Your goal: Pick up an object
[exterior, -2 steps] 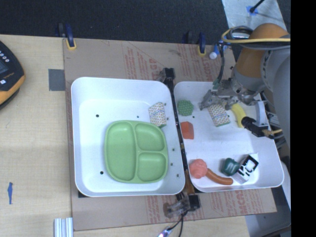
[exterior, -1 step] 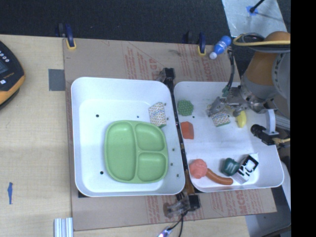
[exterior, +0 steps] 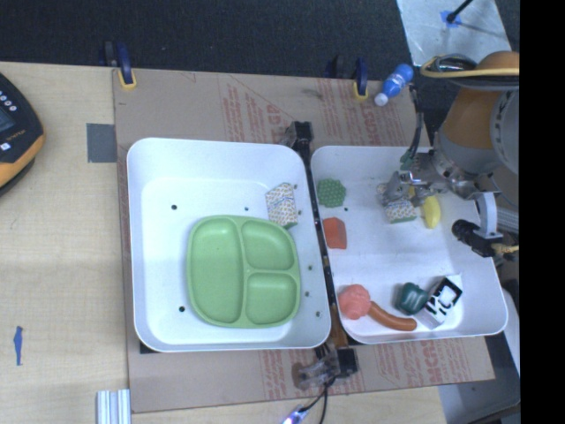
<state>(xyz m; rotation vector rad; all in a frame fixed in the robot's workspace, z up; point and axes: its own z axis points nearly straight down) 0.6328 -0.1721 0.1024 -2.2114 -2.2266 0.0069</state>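
Bins: left bin (exterior: 150, 237) holds green divided tray (exterior: 244, 270); right bin (exterior: 481, 321) holds my gripper (exterior: 399, 193), down upon patterned packet (exterior: 401, 211), grip state indiscernible; yellow piece (exterior: 431, 212) just beside.

Faint red print on the cardboard sheet (exterior: 265, 104), too blurred to read
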